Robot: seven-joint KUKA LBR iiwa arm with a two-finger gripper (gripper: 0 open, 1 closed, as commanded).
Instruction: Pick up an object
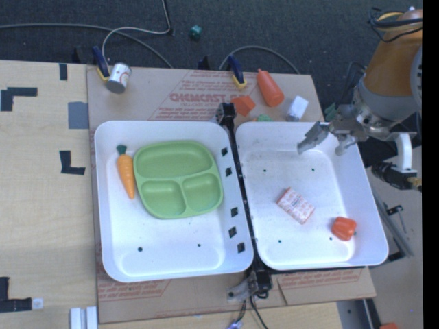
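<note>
1. The arm (391, 67) reaches in from the right; its gripper (326, 140) hangs over the far right part of the right bin (274, 252), fingers spread apart, grasping nothing.
2. In this bin lie a pink wrapped packet (295, 205) and an orange-red toy (343, 228), both apart from the gripper.
3. The left bin (164, 259) holds a green tray (178, 178) with a toy carrot (125, 172) beside it.

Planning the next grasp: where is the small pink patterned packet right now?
The pink packet lies in the right bin, near its middle, up-left of the orange-red toy.
</note>
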